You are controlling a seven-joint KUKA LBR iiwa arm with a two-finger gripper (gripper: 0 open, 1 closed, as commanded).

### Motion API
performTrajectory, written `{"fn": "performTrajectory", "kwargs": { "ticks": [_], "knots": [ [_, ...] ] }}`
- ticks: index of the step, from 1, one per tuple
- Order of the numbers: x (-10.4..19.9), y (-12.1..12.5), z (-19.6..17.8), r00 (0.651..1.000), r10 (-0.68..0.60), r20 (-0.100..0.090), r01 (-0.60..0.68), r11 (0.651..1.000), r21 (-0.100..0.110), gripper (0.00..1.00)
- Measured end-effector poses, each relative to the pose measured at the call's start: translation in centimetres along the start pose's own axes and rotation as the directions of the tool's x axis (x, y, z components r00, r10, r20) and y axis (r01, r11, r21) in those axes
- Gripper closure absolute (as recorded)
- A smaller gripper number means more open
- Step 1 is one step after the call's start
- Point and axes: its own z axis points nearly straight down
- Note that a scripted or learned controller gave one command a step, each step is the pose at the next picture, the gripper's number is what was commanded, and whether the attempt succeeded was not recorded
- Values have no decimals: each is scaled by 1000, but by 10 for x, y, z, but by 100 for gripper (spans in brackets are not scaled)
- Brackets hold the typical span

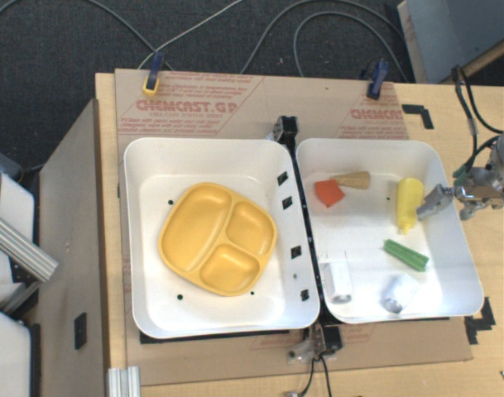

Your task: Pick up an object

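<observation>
The right bin (450, 300) holds several small objects. A yellow bottle-shaped piece (409, 202) lies near its right side, with a green stick (405, 255) below it. An orange-red block (328, 193) and a tan wooden piece (352, 180) sit at the upper left. A clear white piece (338, 279) and a small grey-white lump (395, 294) lie along the front. My gripper (440, 200) reaches in over the bin's right rim, just right of the yellow piece and apart from it. It looks small and partly cut off.
The left bin (144, 230) carries a yellow divided plate (217, 238). A black divider with clips (297, 222) runs between the bins. Cables (471, 114) hang at the far right near the arm. Cardboard (194, 98) lies under both bins.
</observation>
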Motion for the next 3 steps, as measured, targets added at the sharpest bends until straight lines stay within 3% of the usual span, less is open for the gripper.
{"fn": "performTrajectory", "kwargs": {
  "ticks": [2,3],
  "knots": [
    [5,8,117,1000,0,-6,0,1000,-1,0],
    [4,7,107,1000,-1,-2,1,1000,0,100]
  ]
}}
